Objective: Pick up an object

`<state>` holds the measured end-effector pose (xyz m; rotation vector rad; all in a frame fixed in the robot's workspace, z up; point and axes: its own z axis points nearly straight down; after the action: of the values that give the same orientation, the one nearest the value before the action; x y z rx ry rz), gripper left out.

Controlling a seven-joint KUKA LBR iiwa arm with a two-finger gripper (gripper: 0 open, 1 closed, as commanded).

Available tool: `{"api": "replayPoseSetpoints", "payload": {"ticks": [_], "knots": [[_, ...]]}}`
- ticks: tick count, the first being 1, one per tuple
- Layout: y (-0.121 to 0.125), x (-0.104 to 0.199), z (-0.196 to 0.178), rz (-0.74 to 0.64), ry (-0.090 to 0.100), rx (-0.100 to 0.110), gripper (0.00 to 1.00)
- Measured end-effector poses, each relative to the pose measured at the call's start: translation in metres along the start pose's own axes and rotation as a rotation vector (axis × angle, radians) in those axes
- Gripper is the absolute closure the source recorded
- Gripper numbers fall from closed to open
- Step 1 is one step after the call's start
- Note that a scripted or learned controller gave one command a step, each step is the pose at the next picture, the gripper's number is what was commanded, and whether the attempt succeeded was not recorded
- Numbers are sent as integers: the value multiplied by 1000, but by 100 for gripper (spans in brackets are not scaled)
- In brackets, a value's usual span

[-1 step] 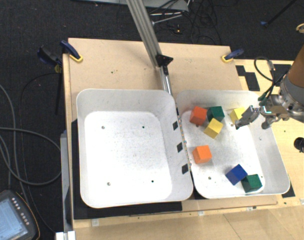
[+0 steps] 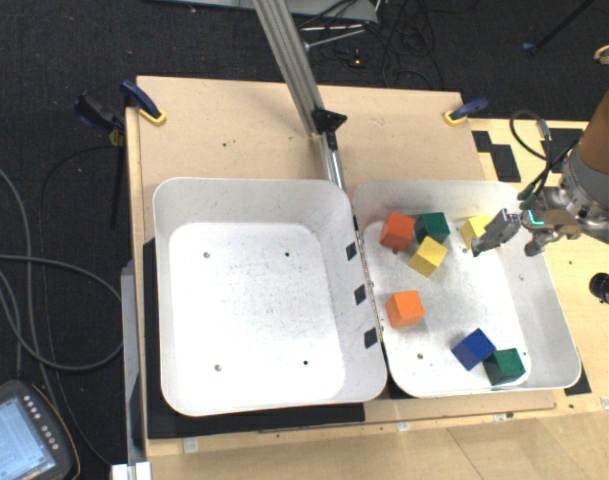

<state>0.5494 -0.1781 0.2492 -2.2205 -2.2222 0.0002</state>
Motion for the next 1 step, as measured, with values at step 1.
{"api": "replayPoseSetpoints", "payload": {"ticks": [1], "knots": [[8, 0, 60, 1, 1, 5, 0]]}}
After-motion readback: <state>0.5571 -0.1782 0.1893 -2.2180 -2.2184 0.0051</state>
